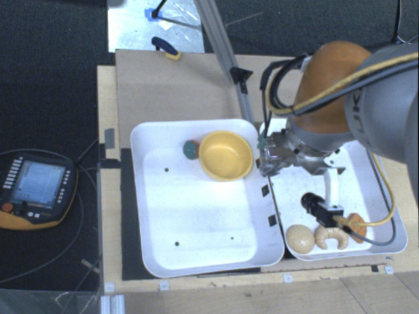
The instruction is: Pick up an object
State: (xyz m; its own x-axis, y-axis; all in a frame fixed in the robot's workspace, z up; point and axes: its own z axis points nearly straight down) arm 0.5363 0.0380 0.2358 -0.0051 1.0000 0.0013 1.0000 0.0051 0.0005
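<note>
My tool (267, 157) hovered by the yellow bowl (226, 155); whether it gripped, I couldn't tell; it risked striking the bin wall (256, 133).

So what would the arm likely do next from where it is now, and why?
Probably shift a little left and lower toward the yellow bowl. The gripper sits over the divide between the two bins, right beside the bowl's rim, with nothing seen between its fingers. The bowl is the nearest object; a small green ball lies just beyond it.

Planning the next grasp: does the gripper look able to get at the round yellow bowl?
Probably yes. The yellow bowl sits open from above in the left white bin, with the gripper right beside it; only a small green ball touches its far side.
</note>
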